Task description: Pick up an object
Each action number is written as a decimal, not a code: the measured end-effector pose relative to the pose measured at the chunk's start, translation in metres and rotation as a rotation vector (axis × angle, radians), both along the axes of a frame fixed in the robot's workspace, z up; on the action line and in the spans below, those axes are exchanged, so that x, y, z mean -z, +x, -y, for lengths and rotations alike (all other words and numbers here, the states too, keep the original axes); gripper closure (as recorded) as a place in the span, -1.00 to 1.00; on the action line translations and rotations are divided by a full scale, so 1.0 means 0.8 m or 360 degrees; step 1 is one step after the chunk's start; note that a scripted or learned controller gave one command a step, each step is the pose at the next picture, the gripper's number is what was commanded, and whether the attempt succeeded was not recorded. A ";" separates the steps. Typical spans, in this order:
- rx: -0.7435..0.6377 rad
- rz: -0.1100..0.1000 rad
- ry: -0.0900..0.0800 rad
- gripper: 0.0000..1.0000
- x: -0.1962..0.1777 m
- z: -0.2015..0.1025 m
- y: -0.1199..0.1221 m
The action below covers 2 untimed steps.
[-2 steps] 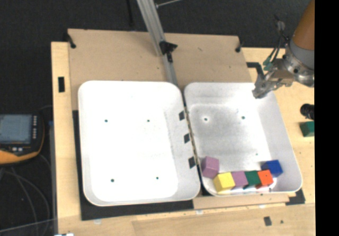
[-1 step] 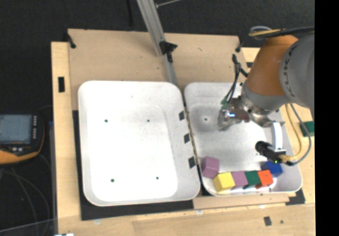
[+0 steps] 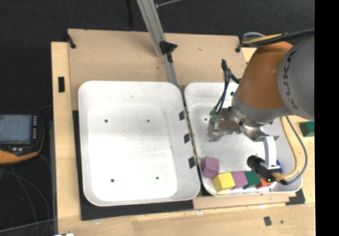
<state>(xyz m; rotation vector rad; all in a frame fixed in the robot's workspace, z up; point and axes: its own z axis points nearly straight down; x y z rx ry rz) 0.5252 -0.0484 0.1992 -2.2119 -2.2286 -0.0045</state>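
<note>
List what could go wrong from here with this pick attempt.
1. The claw sits over bare floor of the right bin, up-frame of the purple block, so closing here would likely grab nothing.
2. The yellow block and its neighbours crowd the bin's near edge, so a descent there could hit the wall.

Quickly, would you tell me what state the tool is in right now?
Tool: over the right bin; open or closed cannot be told.

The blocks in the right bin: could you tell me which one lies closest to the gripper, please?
The purple block standing alone by the divider, below the gripper. The yellow block, the second purple block and the green block sit lower, along the bin's near wall.
</note>
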 end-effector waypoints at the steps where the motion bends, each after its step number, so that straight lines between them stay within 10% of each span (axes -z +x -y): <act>1: 0.0007 -0.0003 -0.0005 1.00 0.001 -0.028 -0.040; 2: -0.0003 -0.0001 0.0000 1.00 0.004 -0.138 -0.040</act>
